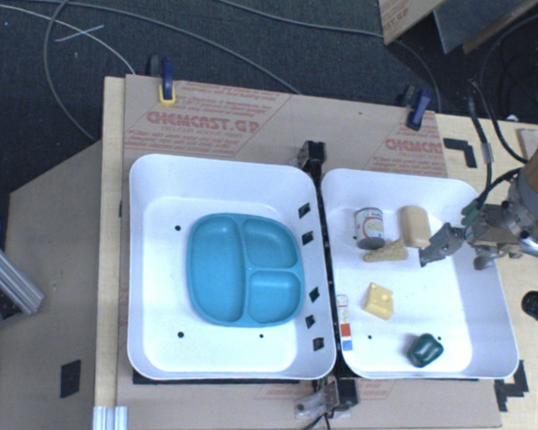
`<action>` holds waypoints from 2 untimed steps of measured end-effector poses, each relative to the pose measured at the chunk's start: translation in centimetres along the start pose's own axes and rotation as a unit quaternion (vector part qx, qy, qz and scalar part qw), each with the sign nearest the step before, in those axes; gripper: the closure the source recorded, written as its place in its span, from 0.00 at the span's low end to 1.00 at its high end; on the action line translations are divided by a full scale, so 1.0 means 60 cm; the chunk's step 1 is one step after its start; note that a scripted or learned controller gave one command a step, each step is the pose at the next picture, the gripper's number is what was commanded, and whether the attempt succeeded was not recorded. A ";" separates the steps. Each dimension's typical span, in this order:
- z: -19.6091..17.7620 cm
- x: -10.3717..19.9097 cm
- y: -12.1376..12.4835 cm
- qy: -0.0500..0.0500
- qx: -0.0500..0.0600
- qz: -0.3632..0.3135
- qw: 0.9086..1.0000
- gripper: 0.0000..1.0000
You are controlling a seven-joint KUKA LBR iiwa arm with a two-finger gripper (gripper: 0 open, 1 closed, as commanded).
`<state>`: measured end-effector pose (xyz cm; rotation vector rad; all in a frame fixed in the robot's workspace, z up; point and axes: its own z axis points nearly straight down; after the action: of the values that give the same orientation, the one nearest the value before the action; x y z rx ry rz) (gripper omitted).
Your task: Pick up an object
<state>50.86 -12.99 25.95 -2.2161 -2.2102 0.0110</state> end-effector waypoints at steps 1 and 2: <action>-0.010 0.001 0.004 -0.001 -0.006 -0.002 1.000 0.00; 0.062 0.006 0.006 0.000 -0.003 -0.001 1.000 0.00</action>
<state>51.18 -12.61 22.25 -2.2171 -2.2170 0.0042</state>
